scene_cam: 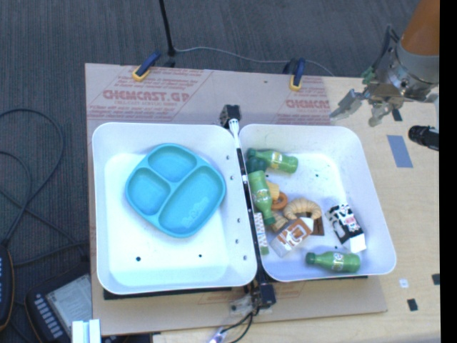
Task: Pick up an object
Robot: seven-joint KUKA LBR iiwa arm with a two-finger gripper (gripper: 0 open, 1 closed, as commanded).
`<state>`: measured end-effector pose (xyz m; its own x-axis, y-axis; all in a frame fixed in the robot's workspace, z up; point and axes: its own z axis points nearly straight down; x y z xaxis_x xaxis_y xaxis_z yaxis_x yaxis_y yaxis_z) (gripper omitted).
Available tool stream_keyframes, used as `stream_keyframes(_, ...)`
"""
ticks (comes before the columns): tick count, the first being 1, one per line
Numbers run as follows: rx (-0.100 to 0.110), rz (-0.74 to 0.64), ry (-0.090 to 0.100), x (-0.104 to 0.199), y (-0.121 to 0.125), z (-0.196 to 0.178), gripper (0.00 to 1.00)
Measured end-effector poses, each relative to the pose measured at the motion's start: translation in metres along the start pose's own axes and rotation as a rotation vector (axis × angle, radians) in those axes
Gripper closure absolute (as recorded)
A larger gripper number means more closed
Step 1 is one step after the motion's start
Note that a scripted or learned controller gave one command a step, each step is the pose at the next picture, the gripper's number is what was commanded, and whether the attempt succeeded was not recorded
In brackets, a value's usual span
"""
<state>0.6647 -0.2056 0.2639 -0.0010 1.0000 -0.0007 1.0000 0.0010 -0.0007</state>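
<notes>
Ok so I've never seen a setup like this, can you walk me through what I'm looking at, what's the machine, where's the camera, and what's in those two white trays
One fixed camera looks down at a slant on a bench. The machine at the upper right is a robot arm, grey with an orange band, reaching in from the right. At its end is a two-finger gripper, open and holding nothing, hovering outside the bins past the far right corner. The left white bin holds a blue divided plate. The right white bin holds small toys: three green bottles, one near the back, one by the divider, one at the front, plus a croissant, a black-and-white milk carton and a brown packet. Its job is to pick one up.
</notes>
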Motion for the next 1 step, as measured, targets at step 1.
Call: stream_keyframes(1,0.005,0.001,0.002,0.0451,-0.0581,0.1236,0.0)
